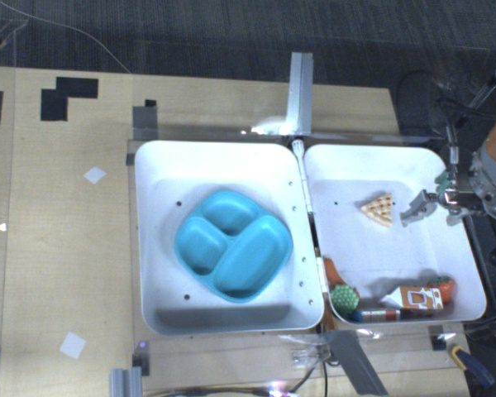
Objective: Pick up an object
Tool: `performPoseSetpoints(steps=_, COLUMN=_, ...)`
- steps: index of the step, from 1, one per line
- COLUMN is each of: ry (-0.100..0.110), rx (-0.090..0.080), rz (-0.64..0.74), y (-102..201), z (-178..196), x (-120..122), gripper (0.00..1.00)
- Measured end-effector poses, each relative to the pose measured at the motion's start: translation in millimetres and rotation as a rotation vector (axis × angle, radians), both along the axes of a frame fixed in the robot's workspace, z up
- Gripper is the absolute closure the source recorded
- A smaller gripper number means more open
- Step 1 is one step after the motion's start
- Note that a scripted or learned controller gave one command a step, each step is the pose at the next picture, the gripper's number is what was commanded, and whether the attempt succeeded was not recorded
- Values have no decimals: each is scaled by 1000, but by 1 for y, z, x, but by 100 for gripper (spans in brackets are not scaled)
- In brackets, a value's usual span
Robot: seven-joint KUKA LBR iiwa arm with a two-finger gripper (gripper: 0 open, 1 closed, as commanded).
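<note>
In the camera view, the right bin is the landmark. A small tan waffle-patterned triangle lies alone near its middle, the likeliest thing to pick. Along the bin's near wall crowd a green ball, an orange piece, a small printed carton and a marker. The risk is that the triangle, flat and light, slides across the smooth floor if one finger lands first, or that the grasp closes on nothing. The gripper hangs by the bin's right wall, just beside the triangle, apart from it, holding nothing. How wide it stands cannot be told. The left bin holds a blue divided dish.
</note>
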State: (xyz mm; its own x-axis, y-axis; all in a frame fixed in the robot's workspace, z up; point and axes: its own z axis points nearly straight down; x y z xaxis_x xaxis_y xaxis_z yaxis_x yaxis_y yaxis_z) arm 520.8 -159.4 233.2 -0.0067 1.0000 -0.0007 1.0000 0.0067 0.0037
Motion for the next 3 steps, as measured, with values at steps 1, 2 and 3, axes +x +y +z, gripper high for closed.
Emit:
performPoseSetpoints(steps=1, ry=1, rx=0, rz=31, y=-15, z=-136, x=-33, gripper=0)
performPoseSetpoints(steps=2, ry=-3, rx=-2, rz=91, y=-40, z=-91, x=61, gripper=0)
performPoseSetpoints(steps=3, ry=-4, rx=-2, rz=223, y=1, z=-146, x=114, gripper=0)
